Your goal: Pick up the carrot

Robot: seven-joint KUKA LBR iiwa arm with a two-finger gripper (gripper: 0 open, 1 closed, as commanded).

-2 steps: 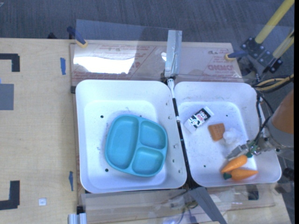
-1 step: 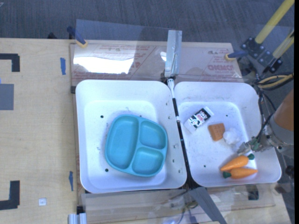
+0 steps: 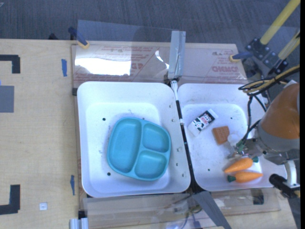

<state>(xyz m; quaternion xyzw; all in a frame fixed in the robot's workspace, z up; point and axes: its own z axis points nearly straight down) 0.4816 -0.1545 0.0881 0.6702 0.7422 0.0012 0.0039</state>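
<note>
Two orange carrots with green stubs lie in the near right corner of the right bin. The upper carrot is tilted, and the lower carrot lies flat just below it. My gripper hangs directly above the upper carrot's right end, very close to it or touching it. The grey wrist and orange band rise behind the gripper and hide its upper part. No carrot is lifted off the bin floor.
A small black-and-white carton and a brown cracker lie in the middle of the right bin. A blue divided plate sits in the left bin. Cables and a yellow bar stand at the far right.
</note>
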